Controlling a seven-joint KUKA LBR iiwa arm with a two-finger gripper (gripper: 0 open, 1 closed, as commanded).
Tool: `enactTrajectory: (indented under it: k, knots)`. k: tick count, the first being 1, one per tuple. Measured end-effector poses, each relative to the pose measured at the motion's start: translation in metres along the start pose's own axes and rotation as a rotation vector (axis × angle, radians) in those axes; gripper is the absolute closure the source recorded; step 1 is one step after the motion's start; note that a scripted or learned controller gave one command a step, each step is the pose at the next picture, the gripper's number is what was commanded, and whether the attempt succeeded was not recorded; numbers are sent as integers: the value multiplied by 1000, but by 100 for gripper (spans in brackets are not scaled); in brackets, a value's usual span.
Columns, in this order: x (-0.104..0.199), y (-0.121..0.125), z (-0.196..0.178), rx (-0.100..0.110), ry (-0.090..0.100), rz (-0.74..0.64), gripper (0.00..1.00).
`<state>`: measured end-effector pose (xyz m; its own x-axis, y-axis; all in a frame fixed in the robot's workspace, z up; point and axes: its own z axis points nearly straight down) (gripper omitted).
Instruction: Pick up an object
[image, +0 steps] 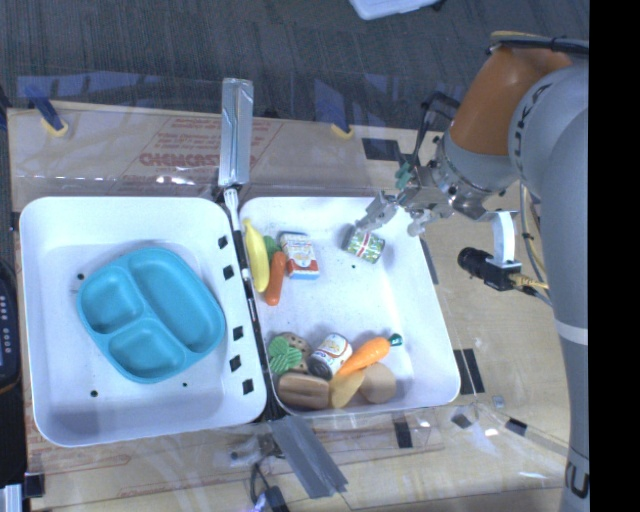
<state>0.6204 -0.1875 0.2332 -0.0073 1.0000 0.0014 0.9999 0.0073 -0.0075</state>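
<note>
My gripper (393, 220) hangs over the back right part of the right bin (425, 300), its two fingers spread open with nothing between them. A small green and white can (364, 244) lies on the bin floor just below and left of the left fingertip (374, 213); I cannot tell whether they touch. Further left lie a banana (255, 258), a small carrot (276, 278) and a little carton (299, 254).
Along the right bin's front wall sit a green cookie (288, 352), a tin (330, 353), a large carrot (365, 352), a bread roll (303, 390) and a potato (378, 383). The left bin (50, 240) holds a blue divided plate (150, 312).
</note>
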Motion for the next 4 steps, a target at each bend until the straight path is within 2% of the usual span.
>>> enactTrajectory:
  k: [1,2,3,4]
  knots:
    - [0,40,99,-9,-2,66,0]
    - [39,50,119,-52,-20,-23,0]
    - [92,40,76,-9,-1,36,0]
    - [84,29,117,-31,-7,9,0]
